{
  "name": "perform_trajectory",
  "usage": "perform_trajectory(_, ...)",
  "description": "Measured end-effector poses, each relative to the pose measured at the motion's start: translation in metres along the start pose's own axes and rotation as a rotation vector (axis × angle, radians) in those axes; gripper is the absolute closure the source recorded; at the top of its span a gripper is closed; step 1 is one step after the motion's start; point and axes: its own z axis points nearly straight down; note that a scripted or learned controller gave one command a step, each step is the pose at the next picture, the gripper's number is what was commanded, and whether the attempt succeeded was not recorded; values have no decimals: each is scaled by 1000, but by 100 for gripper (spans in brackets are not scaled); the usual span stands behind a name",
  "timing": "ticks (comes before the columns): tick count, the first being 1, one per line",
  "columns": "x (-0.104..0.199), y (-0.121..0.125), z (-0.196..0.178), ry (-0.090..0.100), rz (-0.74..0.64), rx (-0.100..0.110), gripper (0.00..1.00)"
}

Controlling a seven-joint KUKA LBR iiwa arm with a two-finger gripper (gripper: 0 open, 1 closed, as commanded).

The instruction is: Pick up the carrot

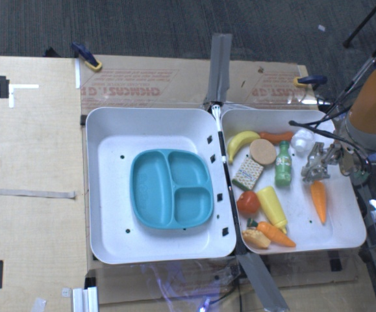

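Claw [315, 168]: hangs over the right bin [343, 239], toward its far right; whether its fingers are apart or together cannot be told.
Carrot [319, 201]: lies on the bin floor just near of the claw, pointing nearward.

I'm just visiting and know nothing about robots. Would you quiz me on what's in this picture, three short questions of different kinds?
1. True or false: the teal plate lies in the left bin.
2. Which lies nearest the gripper? A banana, B lone carrot, C tomato.
3. Fill in: the green bottle lies in the ___ bin.

Key: 1 true; 2 B; 3 right.
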Motion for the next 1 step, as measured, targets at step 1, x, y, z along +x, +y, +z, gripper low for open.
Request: perform_trajectory(1, 83, -10, 10, 7, -319, -3, 100)
